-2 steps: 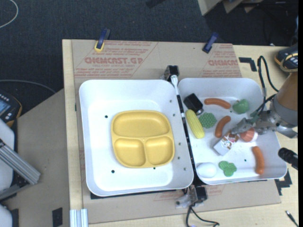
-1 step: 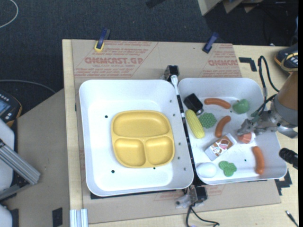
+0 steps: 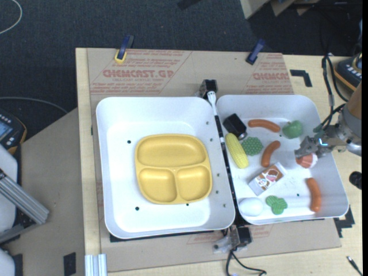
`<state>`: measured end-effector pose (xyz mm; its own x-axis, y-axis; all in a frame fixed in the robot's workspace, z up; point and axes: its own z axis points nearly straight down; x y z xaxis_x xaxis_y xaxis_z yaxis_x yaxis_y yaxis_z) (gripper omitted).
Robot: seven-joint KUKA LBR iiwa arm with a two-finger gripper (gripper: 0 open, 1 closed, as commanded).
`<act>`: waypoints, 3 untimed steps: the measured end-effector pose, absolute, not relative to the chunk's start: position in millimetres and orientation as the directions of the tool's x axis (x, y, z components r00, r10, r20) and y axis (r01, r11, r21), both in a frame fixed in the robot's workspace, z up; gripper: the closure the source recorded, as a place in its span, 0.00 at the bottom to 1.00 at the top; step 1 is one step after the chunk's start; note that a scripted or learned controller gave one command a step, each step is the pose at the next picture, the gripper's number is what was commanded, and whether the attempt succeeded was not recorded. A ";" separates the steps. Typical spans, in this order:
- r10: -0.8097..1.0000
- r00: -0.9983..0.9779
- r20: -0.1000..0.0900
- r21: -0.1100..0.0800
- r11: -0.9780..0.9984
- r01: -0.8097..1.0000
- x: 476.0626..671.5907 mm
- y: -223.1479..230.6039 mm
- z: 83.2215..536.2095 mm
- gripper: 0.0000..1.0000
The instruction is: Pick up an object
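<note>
Red tomato [image 3: 306, 160] beneath end effector [image 3: 311, 148]

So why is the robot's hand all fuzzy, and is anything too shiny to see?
In the camera view, the tool at the right white plastic bin looks soft and smeared, so its fingers are hard to make out; the light is even and soft, with faint shadows; the yellow three-part plastic tray has only a mild sheen, no harsh glare.
</note>
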<state>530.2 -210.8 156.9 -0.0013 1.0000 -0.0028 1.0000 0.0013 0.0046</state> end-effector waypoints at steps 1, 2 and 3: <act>1.000 -0.002 -0.003 0.006 0.002 1.000 531.4 -209.3 199.9 1.00; 1.000 -0.002 -0.003 0.006 0.002 1.000 532.5 -209.6 226.7 1.00; 1.000 -0.007 0.000 0.005 0.007 1.000 550.6 -150.2 230.7 1.00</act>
